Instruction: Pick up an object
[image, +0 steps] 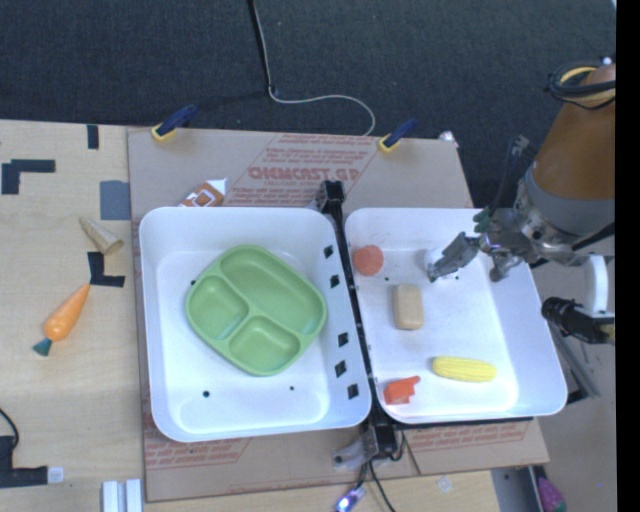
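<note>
Camera view, end effector (470, 252) over right bin (520, 385), tan block (407, 306), corn (463, 370) nearby

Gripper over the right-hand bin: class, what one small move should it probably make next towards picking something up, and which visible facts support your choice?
Probably a short move down and toward the tan block. The gripper sits above the right bin, holding nothing visible, and the block is the closest item, just below-left of it. The orange ball and yellow corn lie farther off.
</note>
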